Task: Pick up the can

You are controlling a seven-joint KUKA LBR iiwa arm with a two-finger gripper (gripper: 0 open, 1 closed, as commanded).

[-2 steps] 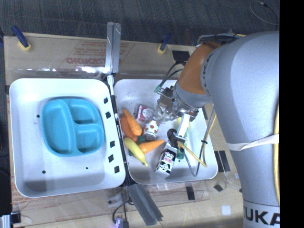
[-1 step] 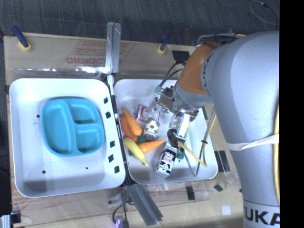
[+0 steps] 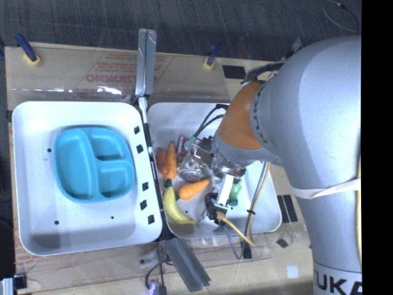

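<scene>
reaching down into the right bin, the gripper sits low among the clutter near the bin's middle, under the orange band of the arm. its tip is buried in a tangle of metal parts and cables, so whether it is spread or closed cannot be made out, nor whether anything is in its grasp.

a shiny, silvery, crumpled-looking thing right at the gripper's tip may be the can, but it blends with the gripper's own metal and cannot be told for sure. if so, it lies touching or just under the tip, between the carrots and the wrist.

just left of the gripper two carrots lie side by side against the bin's left wall. another carrot lies below the tip, slanting, and a banana curves along the bin's lower left corner, just beside that carrot. a green and white thing stands right of the lower carrot, near a dark fitting on the wrist. a yellow cable trails over the bin's near rim.

the left bin holds a blue tray with compartments, well apart from the gripper. a grey divider runs between the bins, and blue clamps grip the far board.
</scene>
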